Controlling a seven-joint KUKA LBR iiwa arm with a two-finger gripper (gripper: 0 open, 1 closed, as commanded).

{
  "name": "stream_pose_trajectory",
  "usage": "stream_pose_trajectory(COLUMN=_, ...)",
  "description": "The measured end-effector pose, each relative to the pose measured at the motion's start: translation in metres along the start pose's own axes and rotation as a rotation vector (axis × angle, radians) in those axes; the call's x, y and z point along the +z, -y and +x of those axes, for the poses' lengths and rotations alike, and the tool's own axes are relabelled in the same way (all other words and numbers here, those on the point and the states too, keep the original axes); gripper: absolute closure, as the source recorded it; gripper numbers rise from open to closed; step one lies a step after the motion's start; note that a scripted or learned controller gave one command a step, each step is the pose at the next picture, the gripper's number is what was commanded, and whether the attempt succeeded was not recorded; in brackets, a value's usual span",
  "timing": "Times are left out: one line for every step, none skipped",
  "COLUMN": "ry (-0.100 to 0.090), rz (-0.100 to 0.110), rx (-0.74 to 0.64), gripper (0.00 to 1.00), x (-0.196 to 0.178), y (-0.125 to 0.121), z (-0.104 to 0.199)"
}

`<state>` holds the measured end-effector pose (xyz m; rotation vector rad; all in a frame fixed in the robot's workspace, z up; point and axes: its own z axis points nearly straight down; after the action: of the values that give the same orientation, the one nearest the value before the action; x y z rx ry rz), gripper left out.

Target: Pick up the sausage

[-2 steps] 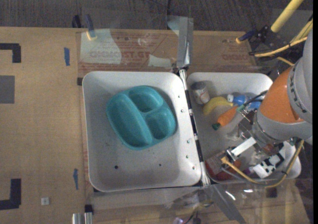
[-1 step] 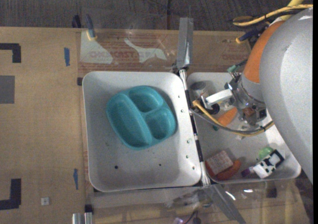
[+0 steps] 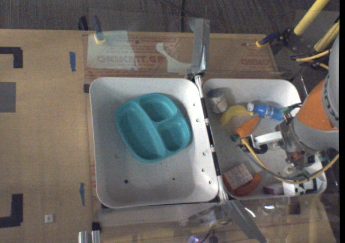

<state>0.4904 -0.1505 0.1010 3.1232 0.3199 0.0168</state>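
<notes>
The sausage [image 3: 249, 187] is a reddish-brown curved piece lying at the front of the right bin [image 3: 215, 145], close to its front wall. A pinkish square block [image 3: 238, 174] lies partly over its left end. My gripper [image 3: 295, 161] hangs over the right part of the same bin, to the right of the sausage and a little behind it, with cables looping around it. Nothing shows in its grasp. The grey arm with its orange band [image 3: 318, 115] comes in from the right edge.
Also in the right bin are a small can [image 3: 218, 100], a banana [image 3: 235, 113], a blue bottle [image 3: 268, 111], an orange carrot [image 3: 247, 127] and a purple item [image 3: 273, 188]. The left bin [image 3: 102, 145] holds a teal divided plate [image 3: 153, 126].
</notes>
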Motion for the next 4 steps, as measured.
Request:
stream_pose_trajectory(ry=0.011, rz=0.001, rx=-0.096, gripper=0.00, x=0.015, y=0.009, z=0.062)
stream_pose_trajectory(ry=0.018, rz=0.003, rx=-0.098, gripper=1.00, x=0.008, y=0.010, z=0.061)
stream_pose_trajectory(ry=0.017, rz=0.005, rx=-0.064, gripper=1.00, x=-0.080, y=0.122, z=0.059)
stream_pose_trajectory(ry=0.016, rz=0.005, rx=-0.211, gripper=1.00, x=-0.272, y=0.075, z=0.126)
